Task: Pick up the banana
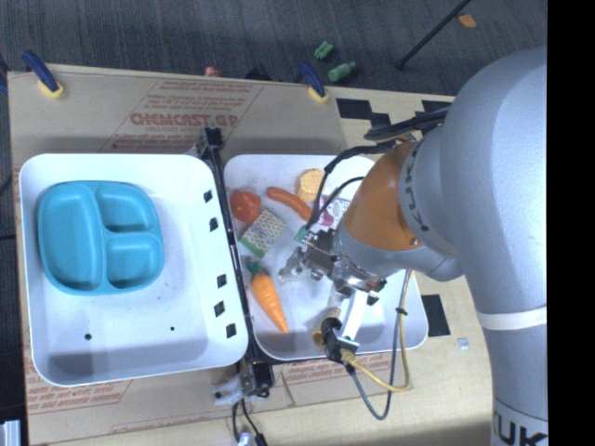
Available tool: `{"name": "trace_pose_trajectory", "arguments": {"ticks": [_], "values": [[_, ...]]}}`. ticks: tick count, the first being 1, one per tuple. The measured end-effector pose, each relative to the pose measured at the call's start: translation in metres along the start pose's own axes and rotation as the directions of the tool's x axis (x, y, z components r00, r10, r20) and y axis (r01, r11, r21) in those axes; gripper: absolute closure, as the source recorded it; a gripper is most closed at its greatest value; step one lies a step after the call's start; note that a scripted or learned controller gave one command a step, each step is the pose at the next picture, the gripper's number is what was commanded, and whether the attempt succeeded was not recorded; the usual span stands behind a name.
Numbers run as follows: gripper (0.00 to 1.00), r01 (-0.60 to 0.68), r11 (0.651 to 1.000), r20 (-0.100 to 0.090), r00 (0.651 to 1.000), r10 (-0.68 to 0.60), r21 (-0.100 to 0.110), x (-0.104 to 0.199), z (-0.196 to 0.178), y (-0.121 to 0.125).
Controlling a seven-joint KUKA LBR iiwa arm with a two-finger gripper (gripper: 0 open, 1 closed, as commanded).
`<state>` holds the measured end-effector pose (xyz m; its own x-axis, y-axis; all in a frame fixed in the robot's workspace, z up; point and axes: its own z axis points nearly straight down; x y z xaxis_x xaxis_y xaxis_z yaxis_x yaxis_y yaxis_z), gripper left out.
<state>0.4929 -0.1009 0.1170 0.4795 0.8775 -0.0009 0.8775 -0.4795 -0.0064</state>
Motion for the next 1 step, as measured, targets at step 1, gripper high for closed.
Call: {"name": "trace_pose_trajectory", "arguments": {"ticks": [1], "values": [[0.0, -0.024, 1.0, -0.002, 1.0, 0.024, -0.001, 0.1033, -0.0745, -0.0166]]}}
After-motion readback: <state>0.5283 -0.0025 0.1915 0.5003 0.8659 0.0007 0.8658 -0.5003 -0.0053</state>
